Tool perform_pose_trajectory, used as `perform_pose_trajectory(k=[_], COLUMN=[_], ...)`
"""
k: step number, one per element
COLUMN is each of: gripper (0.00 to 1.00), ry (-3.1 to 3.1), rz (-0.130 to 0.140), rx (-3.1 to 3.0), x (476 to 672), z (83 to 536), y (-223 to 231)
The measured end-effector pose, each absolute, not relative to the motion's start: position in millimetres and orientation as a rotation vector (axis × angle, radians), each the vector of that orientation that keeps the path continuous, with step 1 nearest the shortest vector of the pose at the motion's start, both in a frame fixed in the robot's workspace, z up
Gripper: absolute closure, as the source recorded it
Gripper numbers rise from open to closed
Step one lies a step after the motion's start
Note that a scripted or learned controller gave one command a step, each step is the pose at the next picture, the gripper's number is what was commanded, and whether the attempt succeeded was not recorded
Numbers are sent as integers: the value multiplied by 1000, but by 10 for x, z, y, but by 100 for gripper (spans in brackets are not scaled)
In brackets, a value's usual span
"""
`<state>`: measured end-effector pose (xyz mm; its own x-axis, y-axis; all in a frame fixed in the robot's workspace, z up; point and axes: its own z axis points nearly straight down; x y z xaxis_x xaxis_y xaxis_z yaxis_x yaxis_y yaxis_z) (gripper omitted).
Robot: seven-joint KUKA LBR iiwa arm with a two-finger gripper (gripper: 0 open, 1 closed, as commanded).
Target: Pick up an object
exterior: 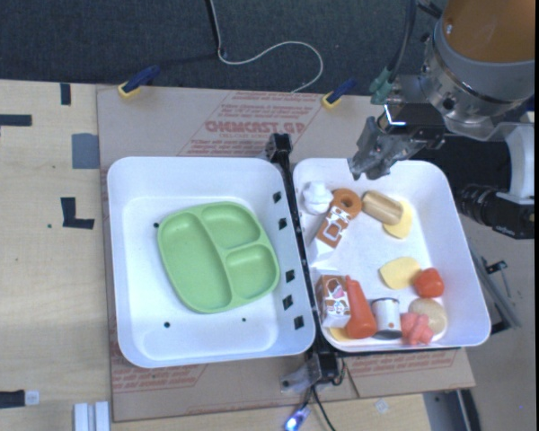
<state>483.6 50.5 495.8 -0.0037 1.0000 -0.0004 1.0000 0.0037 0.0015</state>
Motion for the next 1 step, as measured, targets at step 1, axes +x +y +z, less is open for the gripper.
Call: perform_pose_trajectory(k=[1], gripper=[100], ry=[2222], rz=[-7], rx=[2224], x=[4834], z=[4533], y=[390])
